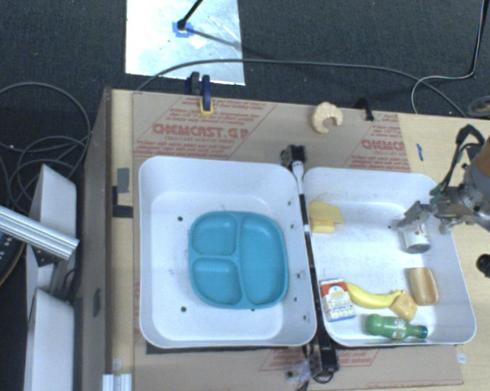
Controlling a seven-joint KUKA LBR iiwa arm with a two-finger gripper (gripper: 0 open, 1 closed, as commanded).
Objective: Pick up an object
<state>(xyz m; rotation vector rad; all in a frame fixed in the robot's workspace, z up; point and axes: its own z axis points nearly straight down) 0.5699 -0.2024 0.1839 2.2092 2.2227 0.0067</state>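
The arm reaches in from the right, and my gripper (417, 235) hangs over the upper right part of the right bin (364, 244). Nothing shows in it. Below it a tan bread loaf (422, 284) lies by the bin's right wall. A banana (370, 297) lies along the front, between a red and white carton (335, 301) and a small yellow chunk (403, 305). A green bottle (395, 327) lies on its side at the front edge. A pale yellow wedge (323, 216) rests against the bin's left wall.
The left bin (164, 195) holds a blue divided plate (237, 258). A beige lump (328, 117) and a blue and yellow clamp (202, 90) sit on the cardboard behind the bins. Cables run across the dark floor beyond.
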